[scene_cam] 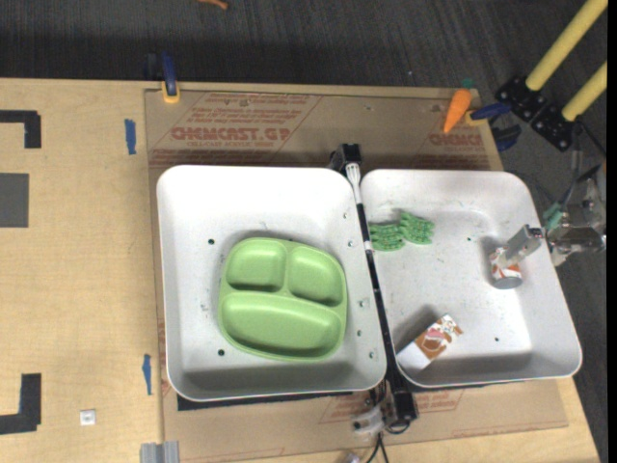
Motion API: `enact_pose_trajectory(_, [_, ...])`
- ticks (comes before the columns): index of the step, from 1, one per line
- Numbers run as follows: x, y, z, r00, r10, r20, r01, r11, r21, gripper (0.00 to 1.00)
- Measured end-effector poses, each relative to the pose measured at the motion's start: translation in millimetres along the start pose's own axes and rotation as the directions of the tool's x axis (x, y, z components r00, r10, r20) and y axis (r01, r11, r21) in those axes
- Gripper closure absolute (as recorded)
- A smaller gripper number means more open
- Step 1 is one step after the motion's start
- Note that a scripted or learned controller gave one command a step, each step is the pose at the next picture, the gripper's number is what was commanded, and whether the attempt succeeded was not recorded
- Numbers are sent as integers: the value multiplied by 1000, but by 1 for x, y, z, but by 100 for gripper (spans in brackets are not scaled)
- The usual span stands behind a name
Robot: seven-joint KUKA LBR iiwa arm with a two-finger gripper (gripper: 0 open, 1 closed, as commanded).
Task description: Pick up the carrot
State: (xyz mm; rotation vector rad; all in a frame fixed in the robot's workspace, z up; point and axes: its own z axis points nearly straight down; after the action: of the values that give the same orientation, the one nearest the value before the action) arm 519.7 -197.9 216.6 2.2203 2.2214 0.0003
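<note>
My gripper (pixel 508 263) reaches in from the right and hangs low over the right side of the right bin (pixel 482 196). At its tip I see a small orange patch (pixel 512 272) against a grey rounded part, which may be the carrot; it is too small to be sure. I cannot tell whether it is held or just lies under the tip. Another orange, carrot-shaped thing (pixel 456 112) sits on the board beyond the right bin's far rim, next to a blue clamp (pixel 490 113).
A green knobbly toy (pixel 400 231) lies near the right bin's left wall. A white and red packet (pixel 436 340) lies at its front. The left bin (pixel 193 210) holds a green divided plate (pixel 284 297). Yellow bars (pixel 578 27) cross the top right.
</note>
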Motion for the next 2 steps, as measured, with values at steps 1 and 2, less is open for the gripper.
enact_pose_trajectory(1, [-24,6,56,963,270,-3,-270,963,5,0])
enact_pose_trajectory(2, [-25,7,46,963,270,-2,-270,963,3,100])
